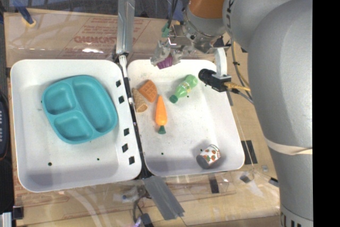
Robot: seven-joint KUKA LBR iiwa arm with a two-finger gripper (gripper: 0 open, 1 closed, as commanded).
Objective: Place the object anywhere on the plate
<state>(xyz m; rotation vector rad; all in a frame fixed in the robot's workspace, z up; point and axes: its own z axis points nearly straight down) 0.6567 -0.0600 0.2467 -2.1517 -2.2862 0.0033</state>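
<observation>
While in pincer [166,57], purple object [165,62] orientation unclear.

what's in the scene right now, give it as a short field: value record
plate: teal divided plate in the left bin
right bin: carrot, green bottle, waffle-like piece, small printed cup
gripper: gripper over the right bin's far edge
held item: purple object between the fingers
arm: reaches in from the right
task state: nothing rests on the plate
</observation>
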